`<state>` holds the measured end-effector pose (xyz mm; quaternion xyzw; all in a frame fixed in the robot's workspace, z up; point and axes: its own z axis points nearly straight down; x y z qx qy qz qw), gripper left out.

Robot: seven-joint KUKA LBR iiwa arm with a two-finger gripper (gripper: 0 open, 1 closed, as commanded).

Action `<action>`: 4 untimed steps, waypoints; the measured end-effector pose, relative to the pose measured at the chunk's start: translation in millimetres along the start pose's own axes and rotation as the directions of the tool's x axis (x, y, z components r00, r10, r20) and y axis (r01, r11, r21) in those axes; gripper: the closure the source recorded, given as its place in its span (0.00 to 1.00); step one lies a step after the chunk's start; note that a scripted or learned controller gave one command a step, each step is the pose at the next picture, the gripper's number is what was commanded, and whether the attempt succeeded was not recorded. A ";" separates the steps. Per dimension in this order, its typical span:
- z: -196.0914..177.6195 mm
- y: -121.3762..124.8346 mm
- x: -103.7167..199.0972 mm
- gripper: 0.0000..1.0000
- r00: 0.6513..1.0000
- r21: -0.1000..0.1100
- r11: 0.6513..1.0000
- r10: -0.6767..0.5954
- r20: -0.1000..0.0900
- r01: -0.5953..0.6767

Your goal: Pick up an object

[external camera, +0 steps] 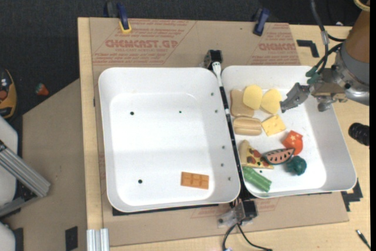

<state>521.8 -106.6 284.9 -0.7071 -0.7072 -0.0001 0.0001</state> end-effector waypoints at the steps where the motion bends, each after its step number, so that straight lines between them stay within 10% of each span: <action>1: 207.0 20.7 7.9 0.00 1.000 0.006 1.000 0.001 -0.003 -0.001; 2: 199.8 62.4 0.4 0.00 1.000 -0.004 1.000 -0.001 0.002 0.001; 3: 189.6 60.8 0.4 1.00 1.000 -0.003 1.000 0.002 0.002 -0.002; 4: 59.0 131.4 104.7 1.00 1.000 -0.021 1.000 -0.013 -0.003 0.013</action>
